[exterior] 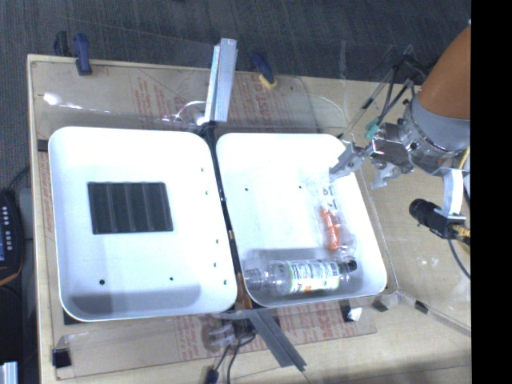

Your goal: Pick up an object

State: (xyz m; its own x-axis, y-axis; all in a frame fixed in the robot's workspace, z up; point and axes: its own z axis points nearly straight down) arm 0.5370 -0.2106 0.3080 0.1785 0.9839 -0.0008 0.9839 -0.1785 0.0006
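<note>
Clear plastic is what you get with the bottle (300, 277), lying on its side along the near wall of the right bin (264, 158), dark cap pointing toward the arm's side. It's resting in the low edge where the floor curves up, which I'd guess is just where a round thing ends up rolling to. Just above it, toward the bin's right wall, there's a small orange packet (331, 226) in a clear wrapper, lying roughly lengthwise and close to the bottle's cap end, maybe touching it, hard to say.

The gripper (346, 163) is up at the far right corner of that same bin, over the rim area, and it's tilted in from the right. Nothing sits between its fingers that I can see, and honestly I can't tell whether they're spread or closed, it's too small and cluttered with cables there. So both candidate objects lie nearer the camera than the gripper, the packet being the closer one and the bottle well apart from it.

My read: no pick has happened yet. The packet looks like the shorter reach, but it's flat and crinkly; the bottle is bigger but round and pressed against the wall, so fingers might not fit on that side.

Over on the left, the left bin (72, 214) has a dark ribbed rectangular pad (130, 207) lying flat in it.
</note>
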